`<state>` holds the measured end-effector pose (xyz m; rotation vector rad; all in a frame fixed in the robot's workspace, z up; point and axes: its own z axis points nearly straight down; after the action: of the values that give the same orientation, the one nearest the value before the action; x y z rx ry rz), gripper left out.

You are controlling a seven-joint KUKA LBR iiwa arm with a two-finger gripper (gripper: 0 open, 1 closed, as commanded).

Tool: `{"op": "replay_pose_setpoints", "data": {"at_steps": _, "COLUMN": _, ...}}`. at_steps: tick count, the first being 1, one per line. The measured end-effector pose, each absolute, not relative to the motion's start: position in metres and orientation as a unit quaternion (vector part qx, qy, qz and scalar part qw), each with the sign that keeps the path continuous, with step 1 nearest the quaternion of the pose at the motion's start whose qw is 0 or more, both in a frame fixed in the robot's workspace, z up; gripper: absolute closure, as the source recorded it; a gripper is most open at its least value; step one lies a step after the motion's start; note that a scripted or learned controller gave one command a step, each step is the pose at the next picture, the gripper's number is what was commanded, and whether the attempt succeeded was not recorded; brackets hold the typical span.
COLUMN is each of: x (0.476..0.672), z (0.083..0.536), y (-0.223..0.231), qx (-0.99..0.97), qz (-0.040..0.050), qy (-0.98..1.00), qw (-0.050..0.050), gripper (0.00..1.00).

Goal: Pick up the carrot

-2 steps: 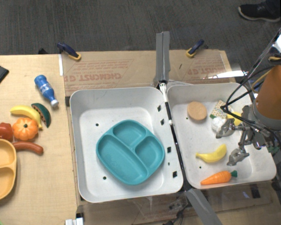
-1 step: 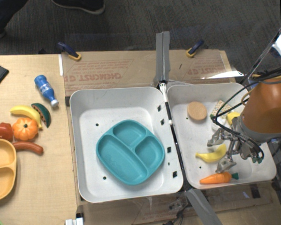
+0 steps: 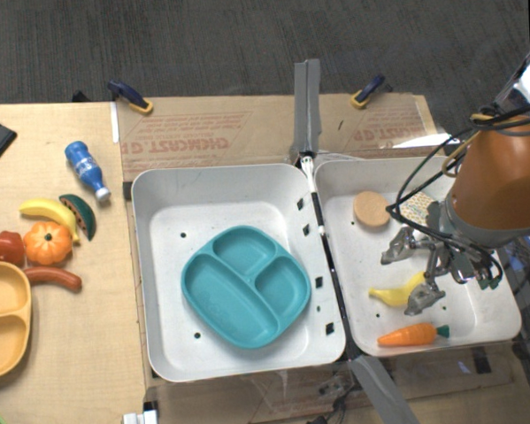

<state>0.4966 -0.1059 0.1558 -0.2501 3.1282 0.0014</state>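
One carrot (image 3: 411,335), orange with a green stub at its right end, lies flat along the near wall of the right bin (image 3: 360,330), close to that bin's front right corner. Just above the carrot, farther from the near wall, a yellow banana (image 3: 393,294) rests on the bin floor. The gripper (image 3: 414,274) hangs over the banana's right end, its metal fingers (image 3: 424,298) spread apart with nothing between them, clear of the carrot. Beyond the banana, toward the bin's far side, sits a round tan cookie (image 3: 370,208). The arm (image 3: 498,185), grey with an orange band, comes in over the carrot's bin from the right. Left of the carrot's bin stands the left bin (image 3: 154,283), holding a teal divided plate (image 3: 244,286). Far left of the carrot, on the wooden bench (image 3: 40,139), lie a blue bottle (image 3: 86,170) and some toy food.
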Motion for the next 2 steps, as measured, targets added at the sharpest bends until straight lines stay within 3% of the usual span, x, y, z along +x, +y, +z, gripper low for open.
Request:
{"op": "replay_pose_setpoints", "data": {"at_steps": 1, "x": 0.503, "z": 0.092, "y": -0.143, "qx": -0.226, "qz": 0.0000, "qy": 0.974, "qw": 0.003, "gripper": 0.00}}
{"op": "replay_pose_setpoints", "data": {"at_steps": 2, "x": 0.511, "z": 0.181, "y": -0.097, "qx": -0.323, "qz": 0.0007, "qy": 0.947, "qw": 0.002, "gripper": 0.00}}
